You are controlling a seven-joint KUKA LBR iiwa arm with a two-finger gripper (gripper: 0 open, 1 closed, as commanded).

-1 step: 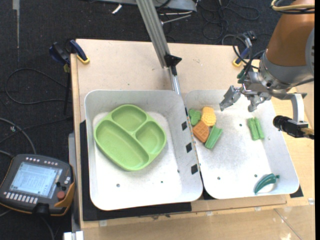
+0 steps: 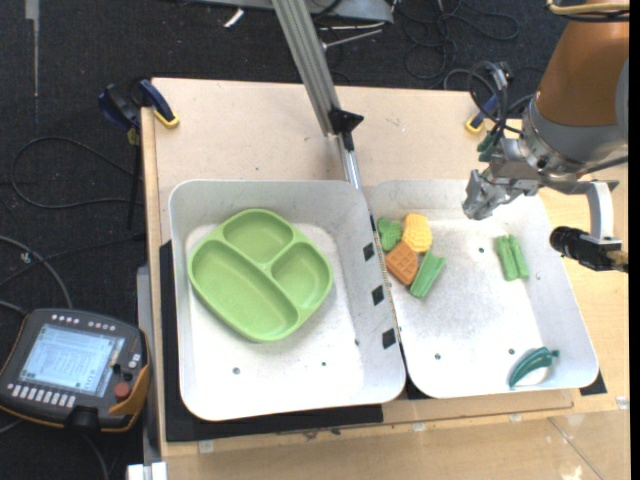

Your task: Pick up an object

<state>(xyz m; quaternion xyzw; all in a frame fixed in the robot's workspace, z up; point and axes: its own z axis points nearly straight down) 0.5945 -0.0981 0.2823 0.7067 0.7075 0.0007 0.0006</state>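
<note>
Lying nearest, a teal object (image 2: 531,366) is sitting in the right bin (image 2: 470,373). Farther back, toy foods (image 2: 410,253) are clustering; the gripper (image 2: 482,200) is hovering above the right bin, grip state unclear.

Light is bright and even, falling from above. The two white bins (image 2: 300,388) look nearly washed out, and the pale worktop (image 2: 250,128) is flat in tone. Shadows are short and soft: a thin dark rim under the green plate (image 2: 260,273), and a faint one beside the small toys. The dark floor (image 2: 70,28) keeps little detail. Overall sharpness is moderate, slightly grainy.
</note>
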